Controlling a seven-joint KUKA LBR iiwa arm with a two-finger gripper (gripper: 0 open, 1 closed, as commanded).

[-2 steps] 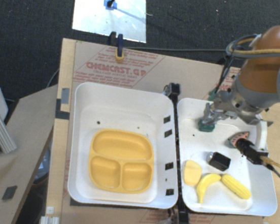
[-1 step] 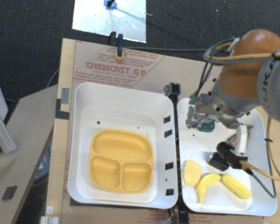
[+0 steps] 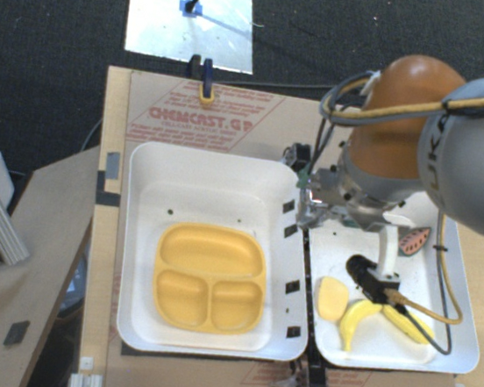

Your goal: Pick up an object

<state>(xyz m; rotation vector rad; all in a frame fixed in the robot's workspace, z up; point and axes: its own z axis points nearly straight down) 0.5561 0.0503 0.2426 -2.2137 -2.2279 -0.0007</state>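
- Yellow banana (image 3: 355, 321) lay in a shallow white bin (image 3: 462, 352), one of several loose objects there for picking.
- A pale yellow rounded piece (image 3: 332, 297) sat against the banana's left side.
- A reddish object (image 3: 414, 241) lay well behind the banana.
- The gripper (image 3: 315, 207) hung behind and left of the banana, apart from it; its opening could not be told.
- A yellow divided tray (image 3: 211, 277) rested well left of the banana.
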